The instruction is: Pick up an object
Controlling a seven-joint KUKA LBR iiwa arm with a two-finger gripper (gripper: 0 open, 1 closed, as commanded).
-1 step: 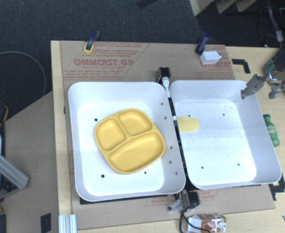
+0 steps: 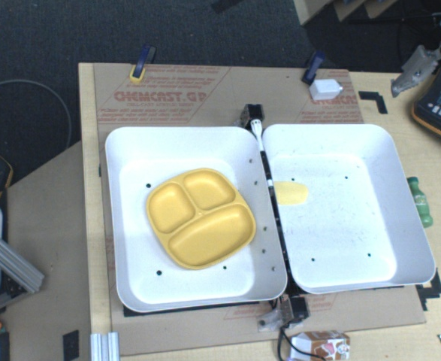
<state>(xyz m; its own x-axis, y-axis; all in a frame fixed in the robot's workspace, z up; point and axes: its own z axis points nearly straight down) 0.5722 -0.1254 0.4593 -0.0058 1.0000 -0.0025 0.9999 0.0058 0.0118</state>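
Yellow divided plate (image 2: pixel 200 218) centred in left bin (image 2: pixel 130 277); small yellow piece (image 2: pixel 291 193) against right bin (image 2: pixel 370 277) left wall. Pincer state: cannot tell.

Left bin (image 2: pixel 122 201) and right bin (image 2: pixel 400 201): both white, each floor marked with a few small black dots. The divided plate (image 2: pixel 200 217) in the left bin is mustard yellow throughout, and the small flat piece (image 2: pixel 291 193) at the right bin's left edge is a paler yellow. The board (image 2: pixel 205 96) beneath is tan with faded red lettering, against a dark grey floor (image 2: pixel 92 21).
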